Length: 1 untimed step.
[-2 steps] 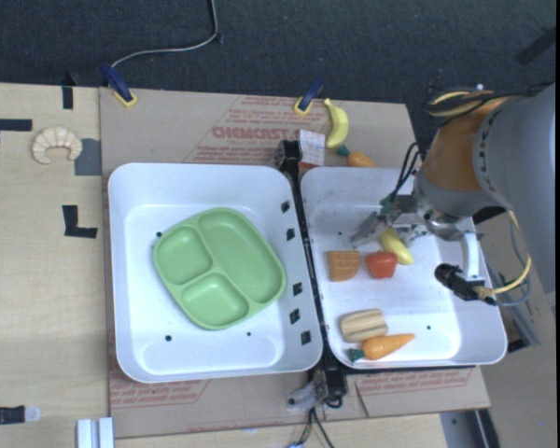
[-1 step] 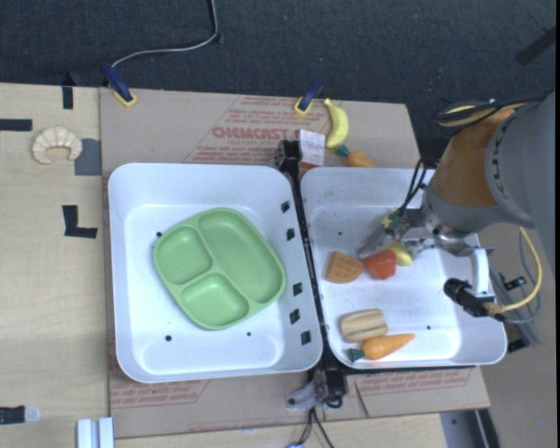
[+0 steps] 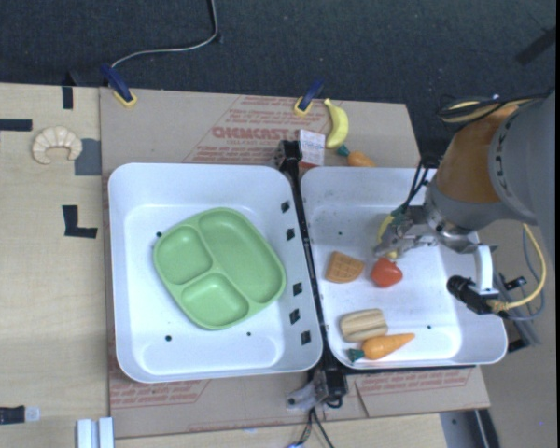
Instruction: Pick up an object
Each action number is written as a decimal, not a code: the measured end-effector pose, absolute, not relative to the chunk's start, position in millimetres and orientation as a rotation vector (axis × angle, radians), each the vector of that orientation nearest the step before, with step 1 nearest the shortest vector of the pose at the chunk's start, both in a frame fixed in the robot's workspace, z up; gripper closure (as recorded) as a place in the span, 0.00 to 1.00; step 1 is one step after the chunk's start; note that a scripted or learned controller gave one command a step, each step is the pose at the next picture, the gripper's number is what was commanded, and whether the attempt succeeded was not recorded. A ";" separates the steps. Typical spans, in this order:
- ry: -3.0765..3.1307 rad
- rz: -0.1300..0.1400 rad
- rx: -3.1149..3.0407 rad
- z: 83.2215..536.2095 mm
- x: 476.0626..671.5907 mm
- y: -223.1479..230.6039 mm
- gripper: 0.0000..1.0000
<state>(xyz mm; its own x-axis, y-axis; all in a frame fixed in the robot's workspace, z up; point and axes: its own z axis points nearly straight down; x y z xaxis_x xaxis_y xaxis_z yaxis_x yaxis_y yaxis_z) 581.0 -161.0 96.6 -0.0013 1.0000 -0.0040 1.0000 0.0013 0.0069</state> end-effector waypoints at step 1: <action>2.238 -0.020 2.238 81.9 663.8 -100.1 1.00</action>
